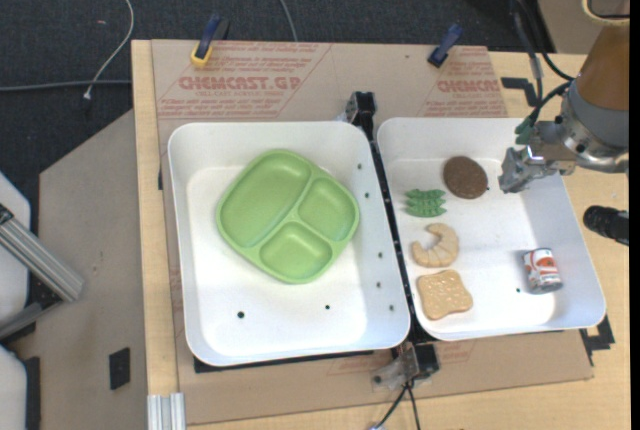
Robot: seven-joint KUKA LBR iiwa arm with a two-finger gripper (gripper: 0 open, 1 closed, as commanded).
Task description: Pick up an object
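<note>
The right bin [570, 313] holds a brown round patty [465, 176], a green leafy piece [425, 203], a tan croissant [436, 245], a slice of toast [444, 295] and a small red and white can [541, 269]. My gripper [517, 174] hangs over the right bin's upper part, just right of the brown patty. Nothing shows between its fingers. The arm comes in from the right, with its orange band [610, 68] above the wrist.
The left bin [200, 318] holds a green divided plate [288, 214]. Blue clamps [208, 36] [445, 44] hold the cardboard at the back edge. Black clips sit between the bins at back and front. Cables run across the dark floor behind.
</note>
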